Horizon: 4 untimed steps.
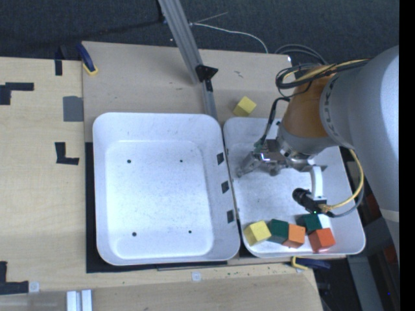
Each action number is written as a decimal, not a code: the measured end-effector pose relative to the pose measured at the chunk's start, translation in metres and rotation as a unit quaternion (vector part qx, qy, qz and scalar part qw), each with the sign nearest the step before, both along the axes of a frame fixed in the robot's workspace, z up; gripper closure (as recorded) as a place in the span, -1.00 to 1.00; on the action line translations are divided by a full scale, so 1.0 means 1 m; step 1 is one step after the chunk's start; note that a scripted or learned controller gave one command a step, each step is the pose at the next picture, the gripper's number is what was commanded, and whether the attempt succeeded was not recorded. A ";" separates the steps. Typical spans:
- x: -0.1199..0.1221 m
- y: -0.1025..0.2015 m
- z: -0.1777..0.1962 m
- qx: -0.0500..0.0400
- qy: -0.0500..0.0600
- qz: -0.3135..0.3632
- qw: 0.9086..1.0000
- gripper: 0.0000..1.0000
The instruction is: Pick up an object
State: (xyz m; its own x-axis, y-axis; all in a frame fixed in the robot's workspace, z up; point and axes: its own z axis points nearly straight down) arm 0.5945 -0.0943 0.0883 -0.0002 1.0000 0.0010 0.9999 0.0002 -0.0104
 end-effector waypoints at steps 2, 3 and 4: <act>0.003 0.001 0.022 0.000 -0.003 0.002 1.000 1.00; 0.003 0.001 0.031 0.000 -0.002 0.002 1.000 1.00; 0.002 0.002 0.041 0.001 -0.001 0.003 1.000 1.00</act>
State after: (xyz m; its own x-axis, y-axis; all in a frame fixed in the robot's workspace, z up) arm 0.5970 -0.0927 0.1289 -0.0058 1.0000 0.0022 1.0000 0.0059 -0.0076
